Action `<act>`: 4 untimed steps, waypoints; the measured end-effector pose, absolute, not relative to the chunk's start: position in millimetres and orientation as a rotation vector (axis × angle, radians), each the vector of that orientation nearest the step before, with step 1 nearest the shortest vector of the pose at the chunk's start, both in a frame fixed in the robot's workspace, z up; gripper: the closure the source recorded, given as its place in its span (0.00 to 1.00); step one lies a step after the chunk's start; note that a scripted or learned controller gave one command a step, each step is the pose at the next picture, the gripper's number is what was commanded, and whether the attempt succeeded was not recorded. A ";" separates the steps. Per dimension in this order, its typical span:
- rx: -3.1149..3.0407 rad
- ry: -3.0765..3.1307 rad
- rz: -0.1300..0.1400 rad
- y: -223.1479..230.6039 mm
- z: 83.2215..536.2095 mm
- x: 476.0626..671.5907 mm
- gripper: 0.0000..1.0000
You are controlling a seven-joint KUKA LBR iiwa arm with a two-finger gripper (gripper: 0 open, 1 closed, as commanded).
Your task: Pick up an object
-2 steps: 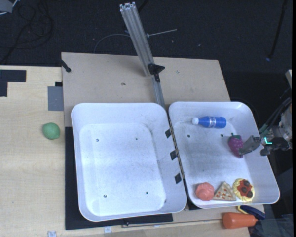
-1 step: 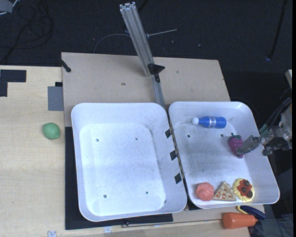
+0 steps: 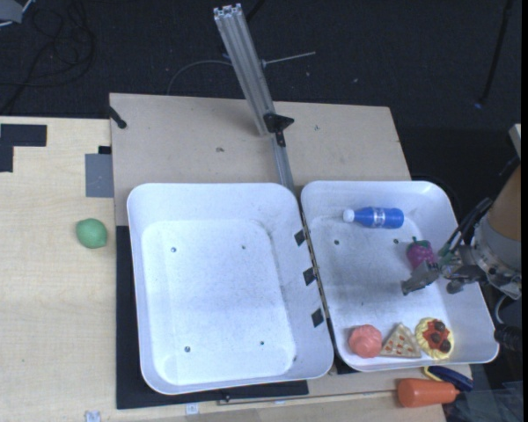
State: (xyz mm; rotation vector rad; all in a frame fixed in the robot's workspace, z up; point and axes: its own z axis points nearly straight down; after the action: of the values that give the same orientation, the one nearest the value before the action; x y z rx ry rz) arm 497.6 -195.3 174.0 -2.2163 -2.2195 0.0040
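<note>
I cannot tell what state my claw (image 3: pixel 422 280) is in; it hovers just beside the purple toy (image 3: pixel 420 253), below the blue bottle (image 3: pixel 375 217). Closing off-centre could nudge the toy away, leaving me gripping nothing.

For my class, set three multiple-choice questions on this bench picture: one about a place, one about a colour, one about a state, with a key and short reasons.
1. Where does the green ball lie?
A. In the left bin
B. On the bench, left of both bins
C. In the right bin

2. What colour is the bottle in the right bin?
A. Blue with a white cap
B. Red
C. Yellow

3. How does the bottle rest?
A. Standing upright
B. Held in the fingers
C. Lying on its side

Key: 1 B, the ball sits on the pale bench outside the left bin. 2 A, blue body, white end. 3 C, it lies flat near the bin's far wall, apart from the gripper.
</note>
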 end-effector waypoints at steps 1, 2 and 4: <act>-2.217 -2.219 0.004 -196.4 114.7 488.8 0.00; -2.221 -2.222 0.000 -196.0 91.1 489.1 0.00; -2.224 -2.223 -0.002 -198.7 144.6 486.2 1.00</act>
State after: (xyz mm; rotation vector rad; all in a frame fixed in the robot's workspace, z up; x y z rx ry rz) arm 486.2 -198.7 144.6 -2.2243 -2.2230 -0.0022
